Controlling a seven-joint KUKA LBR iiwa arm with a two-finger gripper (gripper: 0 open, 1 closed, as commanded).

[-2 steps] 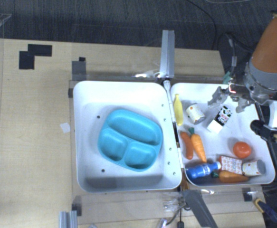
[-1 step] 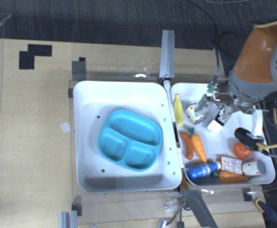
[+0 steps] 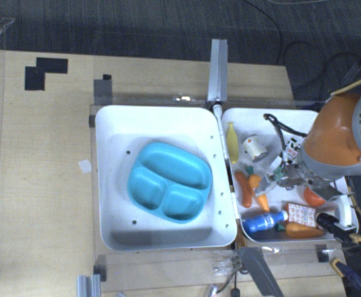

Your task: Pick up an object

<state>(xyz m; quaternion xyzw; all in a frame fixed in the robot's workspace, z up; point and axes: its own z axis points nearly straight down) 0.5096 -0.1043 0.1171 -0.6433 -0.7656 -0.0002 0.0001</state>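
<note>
Crowded just below the gripper [image 3: 283, 173] lay a blue bottle [image 3: 264, 221], carrot [image 3: 304, 230] and patterned card [image 3: 301, 214]; its opening I could not tell. Such packing risked a glancing, failed grab.

left bin [image 3: 109, 184]: divided tray [image 3: 169, 181] inside | right bin [image 3: 254, 115]: bottle [image 3: 264, 221] at front, banana [image 3: 231, 142] along left wall

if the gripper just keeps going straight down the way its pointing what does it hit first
Probably the small orange carrot-like piece in the right bin, just below the gripper. Depth is unclear from this slanted view, so it might land on the bin floor beside it.
</note>
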